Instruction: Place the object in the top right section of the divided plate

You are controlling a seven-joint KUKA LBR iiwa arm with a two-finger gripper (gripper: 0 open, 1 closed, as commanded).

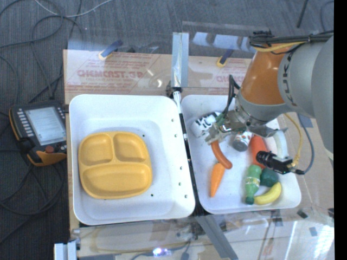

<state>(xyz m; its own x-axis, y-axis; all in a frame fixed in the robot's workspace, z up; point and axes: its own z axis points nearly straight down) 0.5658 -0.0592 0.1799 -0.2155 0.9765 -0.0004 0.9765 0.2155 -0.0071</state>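
1. End effector (221,130) hung low in the right bin (290,199), over a hot dog (222,154); whether it was apart or clamped could not be told.
2. Beyond it, well to one side, the yellow divided plate (115,163) sat bare in the left bin (97,108).
3. Placement apparently remained undone; which toy was the object stayed unclear, with a carrot (216,179) and banana (269,194) lying near.

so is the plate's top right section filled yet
Not yet: the plate sits bare in the left bin; the food lies in the right bin.
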